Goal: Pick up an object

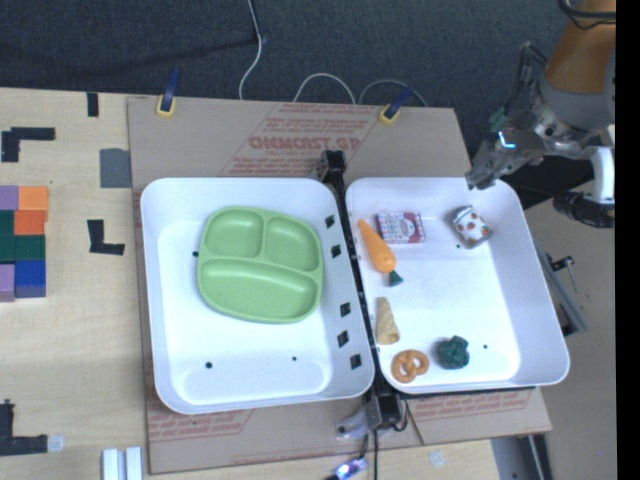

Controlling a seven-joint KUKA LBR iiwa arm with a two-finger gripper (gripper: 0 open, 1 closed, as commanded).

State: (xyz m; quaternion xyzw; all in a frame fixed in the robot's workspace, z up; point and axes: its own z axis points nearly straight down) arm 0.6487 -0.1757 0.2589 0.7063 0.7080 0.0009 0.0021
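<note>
Camera view | 2 white bins (170, 268) on cardboard sheet (290, 138) | hand (482, 173) grip unclear

A: R bin (520, 268), where is room left?
B: Centre and right floor are left bare. Carrot (377, 247), cone (386, 320), pretzel (409, 365) are lined along the left wall.
A: L bin (160, 298)?
B: Mostly taken by green plate (262, 265); front strip is left free.

Even, soft overhead light, faint shadows, mild glare on white bins (160, 268), slightly soft focus.
</note>
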